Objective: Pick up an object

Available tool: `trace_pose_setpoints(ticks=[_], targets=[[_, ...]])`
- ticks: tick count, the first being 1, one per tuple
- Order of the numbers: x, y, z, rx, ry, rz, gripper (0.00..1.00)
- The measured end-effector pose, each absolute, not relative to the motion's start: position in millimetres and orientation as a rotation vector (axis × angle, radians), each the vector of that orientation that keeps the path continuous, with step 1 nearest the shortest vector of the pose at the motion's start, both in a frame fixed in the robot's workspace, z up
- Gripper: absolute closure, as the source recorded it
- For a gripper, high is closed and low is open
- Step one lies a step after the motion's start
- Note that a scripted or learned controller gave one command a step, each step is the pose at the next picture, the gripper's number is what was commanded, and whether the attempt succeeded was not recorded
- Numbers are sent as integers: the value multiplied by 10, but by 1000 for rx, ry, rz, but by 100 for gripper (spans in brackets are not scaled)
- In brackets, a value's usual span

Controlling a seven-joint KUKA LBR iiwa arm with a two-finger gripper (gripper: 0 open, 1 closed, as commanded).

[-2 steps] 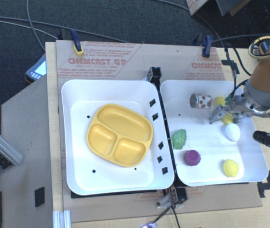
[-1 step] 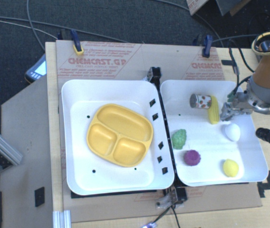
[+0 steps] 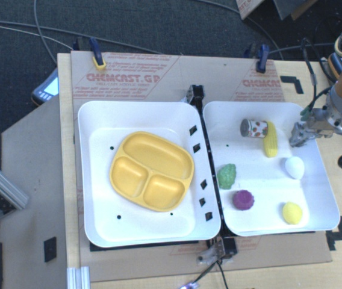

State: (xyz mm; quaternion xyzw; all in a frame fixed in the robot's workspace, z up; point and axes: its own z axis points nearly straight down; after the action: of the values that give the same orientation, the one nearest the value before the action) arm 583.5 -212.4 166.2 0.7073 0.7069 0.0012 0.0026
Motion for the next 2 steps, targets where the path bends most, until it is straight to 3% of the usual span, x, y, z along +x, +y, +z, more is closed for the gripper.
trace_pose_setpoints(ticks=[2], targets=[[5951,-2092,2818,2214,2218,6,100]])
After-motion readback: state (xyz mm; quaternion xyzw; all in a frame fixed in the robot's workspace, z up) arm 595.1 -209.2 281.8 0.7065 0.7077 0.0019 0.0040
